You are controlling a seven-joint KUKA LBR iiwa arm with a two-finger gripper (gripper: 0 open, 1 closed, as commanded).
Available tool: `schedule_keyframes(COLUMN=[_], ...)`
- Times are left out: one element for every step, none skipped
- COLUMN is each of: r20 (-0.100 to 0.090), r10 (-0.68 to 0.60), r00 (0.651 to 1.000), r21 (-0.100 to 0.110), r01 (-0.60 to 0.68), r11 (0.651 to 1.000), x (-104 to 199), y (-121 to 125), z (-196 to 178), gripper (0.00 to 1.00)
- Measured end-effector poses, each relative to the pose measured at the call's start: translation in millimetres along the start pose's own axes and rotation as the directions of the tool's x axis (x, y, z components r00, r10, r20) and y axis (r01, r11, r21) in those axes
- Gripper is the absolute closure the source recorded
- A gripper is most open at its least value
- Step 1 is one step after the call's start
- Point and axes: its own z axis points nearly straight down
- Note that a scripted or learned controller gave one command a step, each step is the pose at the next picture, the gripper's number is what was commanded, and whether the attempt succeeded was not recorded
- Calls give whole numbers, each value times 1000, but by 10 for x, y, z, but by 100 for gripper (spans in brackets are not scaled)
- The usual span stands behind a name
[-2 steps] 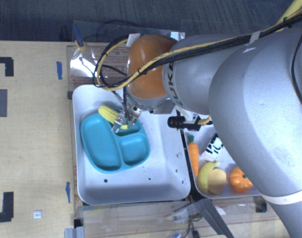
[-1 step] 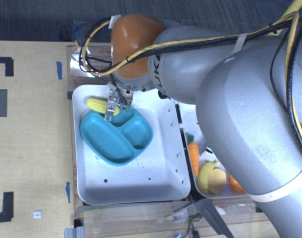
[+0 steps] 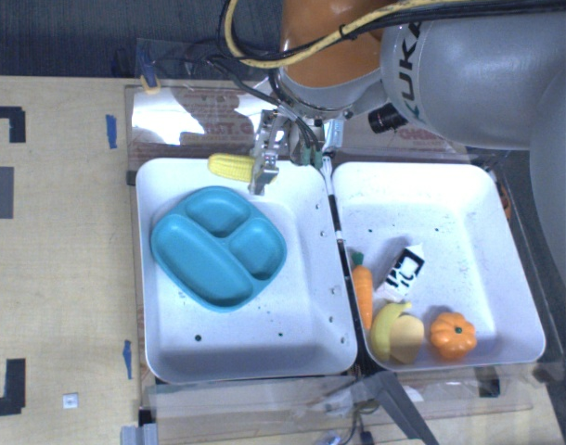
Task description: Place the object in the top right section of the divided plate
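I am seeing the corn (image 3: 229,166) lying sideways at the left bin's (image 3: 172,341) top edge, touching my gripper (image 3: 263,176). Its grip, I cannot tell. The plate (image 3: 218,247) is sitting just below.

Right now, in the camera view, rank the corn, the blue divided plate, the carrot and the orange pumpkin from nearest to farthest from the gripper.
From the gripper:
1. Corn: just to its left, at the left bin's top edge.
2. Blue divided plate: below it, in the left bin.
3. Carrot: in the right bin, along its left wall.
4. Orange pumpkin: right bin, lower right.
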Motion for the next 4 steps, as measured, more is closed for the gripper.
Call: schedule_keyframes(r20=[-27,-10,-6,-24], r10=[-152,-356,-365,-459], r00=[988,935,931,888], r21=[3,-2,-4,-5], r01=[153,356,365,459], r11=[988,935,931,888], x=[89,510,971,-129], y=[462,581,561,655], z=[967,1611,31,908], gripper=[100,100,100,100])
